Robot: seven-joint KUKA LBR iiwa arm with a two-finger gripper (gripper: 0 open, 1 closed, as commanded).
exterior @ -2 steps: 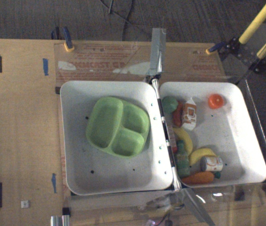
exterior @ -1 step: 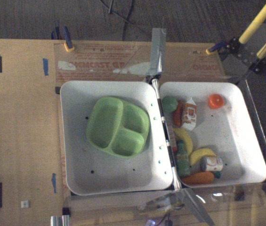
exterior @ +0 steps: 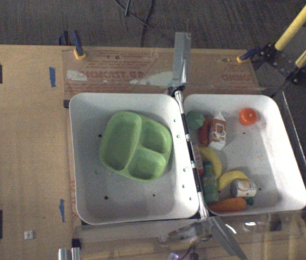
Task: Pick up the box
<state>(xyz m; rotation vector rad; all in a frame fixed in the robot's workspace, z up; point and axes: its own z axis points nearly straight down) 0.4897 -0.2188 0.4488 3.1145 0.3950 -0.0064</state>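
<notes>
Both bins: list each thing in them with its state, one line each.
Green plate: right side up in the left bin, compartments bare.
Box: lying flat in the right bin, against a red piece.
Orange round thing: apart from the rest, near the far corner.
Bananas: lying among the pile.
Carrot: lying flat along the near wall.

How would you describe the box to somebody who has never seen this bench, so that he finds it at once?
Look in the right white bin, along its left wall, near the far end. The box is a small white carton with a peaked top and a red-brown label. It lies beside a red item and above a yellow banana; nothing else there has flat sides.
</notes>
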